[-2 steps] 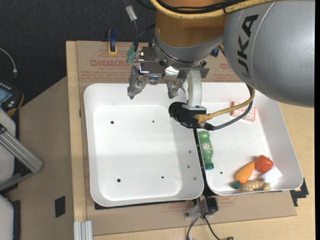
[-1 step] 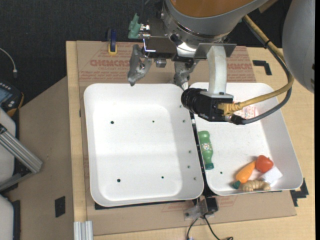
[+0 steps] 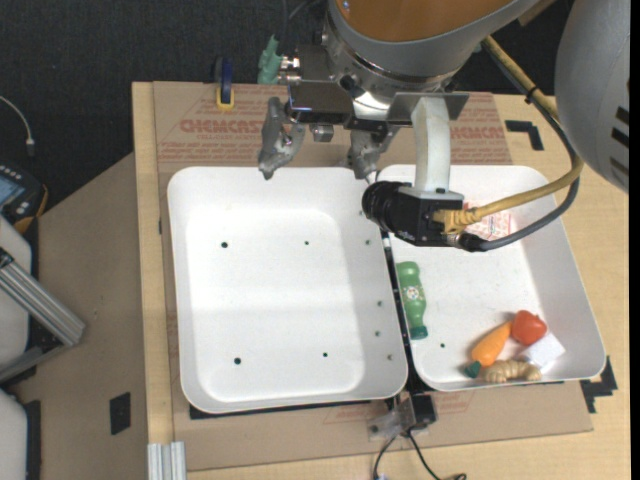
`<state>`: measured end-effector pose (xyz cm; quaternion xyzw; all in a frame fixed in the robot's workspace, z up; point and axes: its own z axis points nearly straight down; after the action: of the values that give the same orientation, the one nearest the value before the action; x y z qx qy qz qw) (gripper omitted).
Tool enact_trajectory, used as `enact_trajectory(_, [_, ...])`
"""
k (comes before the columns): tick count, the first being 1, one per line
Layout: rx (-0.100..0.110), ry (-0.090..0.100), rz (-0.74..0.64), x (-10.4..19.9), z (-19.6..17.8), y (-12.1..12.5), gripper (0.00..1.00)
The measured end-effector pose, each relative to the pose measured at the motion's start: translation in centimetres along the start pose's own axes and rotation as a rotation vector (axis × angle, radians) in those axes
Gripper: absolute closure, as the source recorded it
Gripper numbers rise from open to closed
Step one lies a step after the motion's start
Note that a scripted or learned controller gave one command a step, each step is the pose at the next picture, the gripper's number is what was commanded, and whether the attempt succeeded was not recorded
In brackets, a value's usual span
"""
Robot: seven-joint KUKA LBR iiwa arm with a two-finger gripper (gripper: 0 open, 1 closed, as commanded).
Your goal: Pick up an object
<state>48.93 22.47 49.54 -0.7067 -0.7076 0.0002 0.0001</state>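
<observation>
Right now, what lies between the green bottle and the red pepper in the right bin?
Bare white bin floor between the green bottle and red pepper, seen in the camera view.

You have two white bins on the bench: the left bin (image 3: 200, 298) and the right bin (image 3: 575, 298). In the right one you can count one green bottle (image 3: 410, 298), one orange carrot (image 3: 489, 346), one red pepper (image 3: 528, 326), one knobbly ginger root (image 3: 510, 372) and one white card (image 3: 547, 349). One gripper (image 3: 322, 155) hangs above.
</observation>
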Motion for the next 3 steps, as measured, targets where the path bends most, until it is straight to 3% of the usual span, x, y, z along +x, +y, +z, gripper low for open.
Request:
enact_trajectory(1, [0.004, -0.003, 0.007, -6.7, 11.8, 7.6, 0.0])
enact_trajectory(2, [-0.009, 0.005, -0.006, -2.2, 3.5, 3.7, 0.0])
enact_trajectory(3, [-0.009, 0.006, -0.005, 0.2, -4.2, -1.3, 0.0])
